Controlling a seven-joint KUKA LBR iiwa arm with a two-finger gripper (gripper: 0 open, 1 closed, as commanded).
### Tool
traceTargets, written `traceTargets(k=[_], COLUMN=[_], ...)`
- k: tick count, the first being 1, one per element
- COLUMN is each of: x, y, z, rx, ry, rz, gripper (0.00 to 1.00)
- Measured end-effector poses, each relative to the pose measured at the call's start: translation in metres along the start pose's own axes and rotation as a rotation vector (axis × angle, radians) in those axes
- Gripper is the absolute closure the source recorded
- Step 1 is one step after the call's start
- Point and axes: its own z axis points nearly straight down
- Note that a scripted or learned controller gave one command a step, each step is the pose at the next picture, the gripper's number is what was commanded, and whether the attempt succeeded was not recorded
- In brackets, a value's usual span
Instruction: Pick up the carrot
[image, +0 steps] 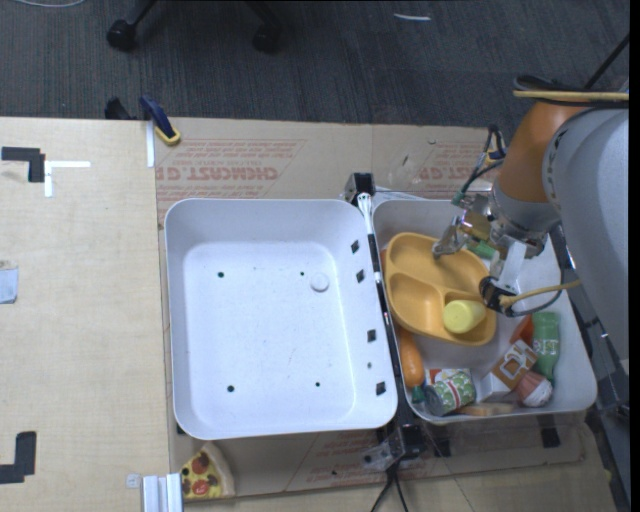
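Hovering over a glossy yellow divided dish (425, 285), hand (462, 237), grip unreadable; smooth tapered orange carrot (410, 362) alongside.

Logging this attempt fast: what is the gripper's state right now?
Gripper: over the yellow dish in the right bin; open or closed cannot be told. The carrot lies apart from it.

camera view: fixed overhead | slanted down | both bins (180, 330) framed | arm (590, 170) from right

The carrot (410, 362) lies in the right bin (572, 392), touching a yellow divided dish (425, 285) holding a yellow ball (461, 317).
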Motion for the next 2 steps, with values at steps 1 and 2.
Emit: traceTargets(k=[1,2], x=[-0.013,0.024], y=[0.005,-0.041], z=[-0.009,-0.099], rx=[-0.014,0.005], ry=[-0.023,0.010], rz=[0.004,0.124], gripper=[1.00,1.00])
